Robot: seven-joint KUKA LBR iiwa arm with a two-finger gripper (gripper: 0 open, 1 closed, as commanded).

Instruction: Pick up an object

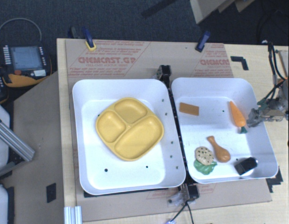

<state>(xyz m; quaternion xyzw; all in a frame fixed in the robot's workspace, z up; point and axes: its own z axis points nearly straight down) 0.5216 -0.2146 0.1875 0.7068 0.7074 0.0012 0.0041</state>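
Smooth white bin [88, 171] holds a yellow plastic plate [130, 128] with three parts; the gripper [254, 117] fingers' state is unclear.

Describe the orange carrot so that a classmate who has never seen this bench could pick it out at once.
Look at the right bin of the two white bins, then along its far right wall. The carrot lies there, just left of the gripper. It is the only bright orange, tapered piece; the flat tan block and brown drumstick are duller and sit further left.
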